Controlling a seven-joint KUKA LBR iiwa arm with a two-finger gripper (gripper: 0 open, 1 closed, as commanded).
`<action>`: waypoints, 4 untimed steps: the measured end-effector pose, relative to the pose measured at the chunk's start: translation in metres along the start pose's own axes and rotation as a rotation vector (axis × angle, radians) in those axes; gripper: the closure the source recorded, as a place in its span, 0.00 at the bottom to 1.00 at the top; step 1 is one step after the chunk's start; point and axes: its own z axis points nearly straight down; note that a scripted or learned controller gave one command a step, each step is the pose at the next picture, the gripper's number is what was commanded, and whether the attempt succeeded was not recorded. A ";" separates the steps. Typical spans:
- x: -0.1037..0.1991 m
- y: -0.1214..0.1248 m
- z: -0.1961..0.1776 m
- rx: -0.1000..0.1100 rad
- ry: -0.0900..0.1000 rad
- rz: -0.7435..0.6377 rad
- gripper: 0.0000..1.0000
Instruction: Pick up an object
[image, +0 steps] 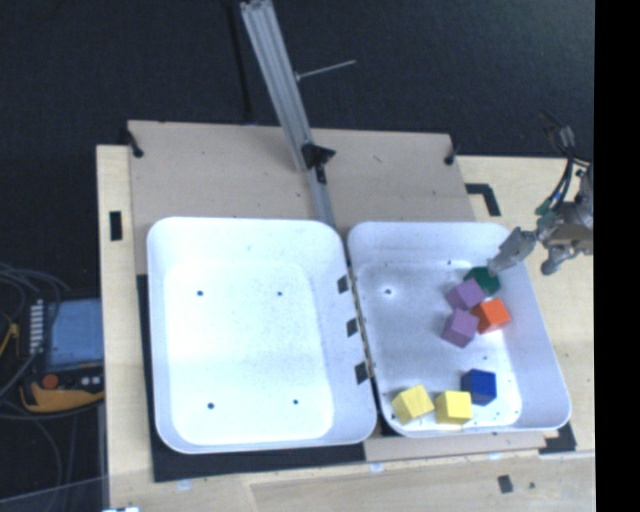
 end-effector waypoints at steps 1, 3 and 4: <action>0.000 0.000 0.000 0.000 0.000 0.000 0.00; -0.004 0.007 0.092 0.005 0.001 0.004 0.00; -0.008 0.004 0.153 0.002 0.000 0.003 0.00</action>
